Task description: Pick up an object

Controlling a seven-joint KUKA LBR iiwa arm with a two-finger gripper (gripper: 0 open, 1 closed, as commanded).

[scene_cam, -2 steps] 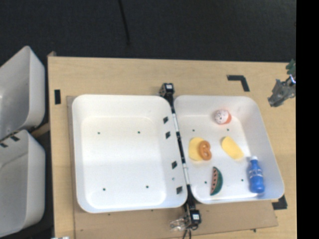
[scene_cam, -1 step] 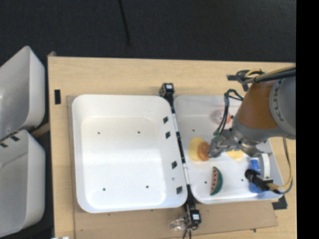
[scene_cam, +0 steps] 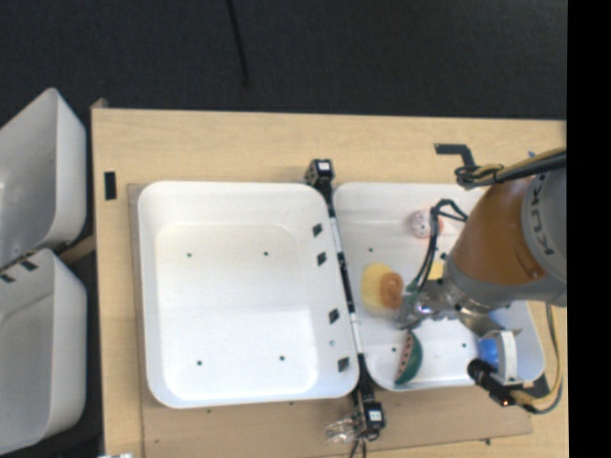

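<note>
Gripper (scene_cam: 412,315) hangs low in the right bin (scene_cam: 382,203), w/ fingers too blurred to tell. Just left of it sits a yellow-orange rounded object (scene_cam: 384,285), prob. light, smooth, maybe slippery; best pinched across its middle. A green-and-red slice-shaped toy (scene_cam: 409,360) lies near the bin's front edge.

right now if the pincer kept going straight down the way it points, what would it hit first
Most likely the bare floor of the right bin, just beside the yellow-orange object. The pincer hangs between that object and the watermelon-slice toy. Depth is unclear from above, so it might clip the orange object's edge.
</note>
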